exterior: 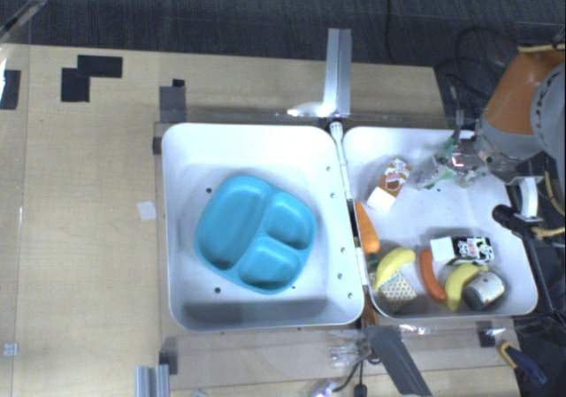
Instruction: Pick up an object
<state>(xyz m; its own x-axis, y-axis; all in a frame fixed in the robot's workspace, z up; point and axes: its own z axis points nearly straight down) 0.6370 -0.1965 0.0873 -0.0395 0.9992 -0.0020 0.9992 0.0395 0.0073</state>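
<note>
A: Start with the biggest thing. What carries it all?

B: A pale wooden tabletop [80, 236], bare across its whole left side, with two shallow white bins side by side toward the right.

A: And the bins?

B: The left bin [181, 209] holds one blue divided tray [255, 232], tilted, roughly central, with white floor showing all around it up to the walls. The right bin [495, 187] is fuller: its near edge is crowded, its middle and far-left corner more open.

A: The arm?

B: It comes in from the right, its orange band [517, 90] above the far-right corner of the right bin. The end effector [460, 159] sits low near that bin's far wall. Whether it is wide or narrow, I cannot tell; it is too small and cluttered there.

A: What can be picked?

B: Along the near wall: a yellow banana [394, 263], a red-orange sausage shape [431, 274], a second banana [459, 282] touching a grey can [485, 291], and a small black-and-white box [469, 249] just behind. A carrot [366, 229] lies along the dividing wall. A small brown-and-white carton [390, 185] lies apart in the open middle, near the end effector.
</note>
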